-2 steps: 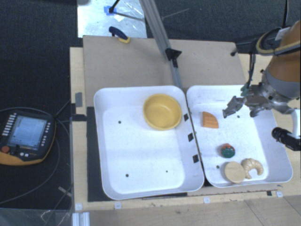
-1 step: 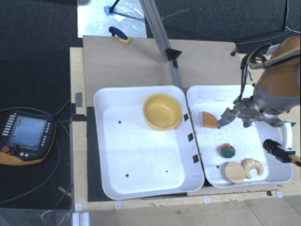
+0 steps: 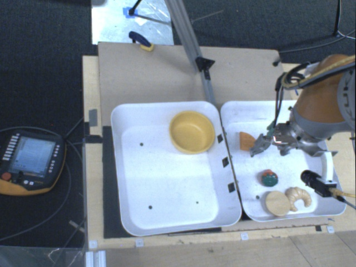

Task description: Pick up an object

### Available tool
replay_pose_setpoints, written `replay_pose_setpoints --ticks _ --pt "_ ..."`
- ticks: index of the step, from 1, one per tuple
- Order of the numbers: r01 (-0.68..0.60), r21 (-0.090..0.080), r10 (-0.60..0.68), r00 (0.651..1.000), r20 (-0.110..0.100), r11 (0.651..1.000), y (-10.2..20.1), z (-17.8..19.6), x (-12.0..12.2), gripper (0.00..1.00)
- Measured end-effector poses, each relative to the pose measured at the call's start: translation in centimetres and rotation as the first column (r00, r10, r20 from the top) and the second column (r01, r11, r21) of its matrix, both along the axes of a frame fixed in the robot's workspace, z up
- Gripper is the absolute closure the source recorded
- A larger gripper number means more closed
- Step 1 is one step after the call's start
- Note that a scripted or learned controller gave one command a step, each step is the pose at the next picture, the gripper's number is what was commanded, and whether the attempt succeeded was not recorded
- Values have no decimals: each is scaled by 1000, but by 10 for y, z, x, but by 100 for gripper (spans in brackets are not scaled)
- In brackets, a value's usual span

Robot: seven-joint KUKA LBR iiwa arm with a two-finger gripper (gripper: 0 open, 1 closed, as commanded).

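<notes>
My gripper hangs over the right bin, in its middle part. Its fingers stand apart, open, with nothing between them. An orange wedge lies just left of the left finger, close to it or touching. Below the gripper rests a small green and red ball. Nearer the front edge lie a round tan disc and a pale croissant-shaped piece, side by side.
The left bin holds a yellow bowl at its back right corner. A dividing rim with black clips separates the two bins. A slanted metal pole stands behind the bins.
</notes>
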State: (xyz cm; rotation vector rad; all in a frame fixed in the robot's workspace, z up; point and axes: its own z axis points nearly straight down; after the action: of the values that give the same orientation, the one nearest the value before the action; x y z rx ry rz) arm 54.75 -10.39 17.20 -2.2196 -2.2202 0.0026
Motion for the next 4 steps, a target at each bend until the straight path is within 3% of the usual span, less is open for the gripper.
replay_pose_setpoints --ticks 1,2,3,4 --pt "0 0 0 1000 1 1000 -7 -44 -1 0" --pt "0 -1 0 1000 4 1000 -6 -32 -1 100" --pt "0 -1 0 1000 8 1000 -12 19 9 100" --pt "0 -1 0 1000 5 1000 -12 39 10 100"
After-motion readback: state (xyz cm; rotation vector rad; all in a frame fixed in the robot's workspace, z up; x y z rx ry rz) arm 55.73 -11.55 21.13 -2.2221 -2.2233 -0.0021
